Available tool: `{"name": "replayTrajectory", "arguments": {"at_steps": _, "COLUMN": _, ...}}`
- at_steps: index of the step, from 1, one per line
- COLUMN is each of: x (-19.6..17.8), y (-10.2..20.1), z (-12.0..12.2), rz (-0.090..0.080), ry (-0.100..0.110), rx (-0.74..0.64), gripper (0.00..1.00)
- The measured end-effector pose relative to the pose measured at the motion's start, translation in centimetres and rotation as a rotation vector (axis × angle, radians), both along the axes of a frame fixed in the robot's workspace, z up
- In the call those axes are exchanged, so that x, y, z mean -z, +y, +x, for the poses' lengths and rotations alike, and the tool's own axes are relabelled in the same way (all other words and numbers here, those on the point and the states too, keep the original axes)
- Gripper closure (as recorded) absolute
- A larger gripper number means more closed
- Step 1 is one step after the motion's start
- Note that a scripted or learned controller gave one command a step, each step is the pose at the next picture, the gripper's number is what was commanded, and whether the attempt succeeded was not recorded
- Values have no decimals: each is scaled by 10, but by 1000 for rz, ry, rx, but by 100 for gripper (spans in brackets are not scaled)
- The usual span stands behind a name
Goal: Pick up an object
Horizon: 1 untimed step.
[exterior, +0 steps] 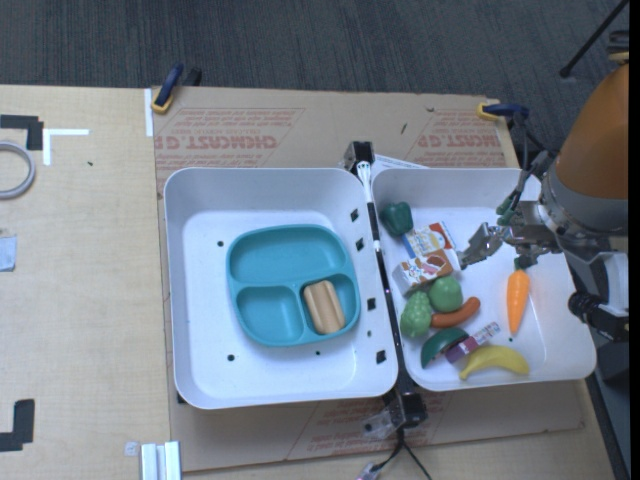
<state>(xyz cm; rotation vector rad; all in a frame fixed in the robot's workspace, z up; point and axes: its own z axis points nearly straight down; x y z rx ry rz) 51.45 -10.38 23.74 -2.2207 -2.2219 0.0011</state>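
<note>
The right bin (560, 363) holds several toy foods: a dark green pepper (397, 218), a printed carton (428, 258), two green vegetables (445, 293) (416, 315), a red-orange sausage (456, 313), a banana (495, 361) and an orange carrot (516, 301). My gripper (500, 252) hangs over the upper middle of this bin, between the carton and the carrot's top. Its fingers (478, 248) stand spread apart, open, with nothing between them. The carrot lies just below the right finger.
The left bin (190, 268) holds a teal divided plate (285, 268) with a tan bread roll (322, 306) in its lower right compartment. A dark green piece (437, 343) and a purple item (470, 340) lie by the banana. Clamps sit between the bins (358, 154).
</note>
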Motion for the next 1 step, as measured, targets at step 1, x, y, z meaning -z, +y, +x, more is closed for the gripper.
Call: {"name": "replayTrajectory", "arguments": {"at_steps": 1, "x": 88, "y": -50, "z": -3, "rz": 0, "ry": 0, "rx": 3, "gripper": 0}}
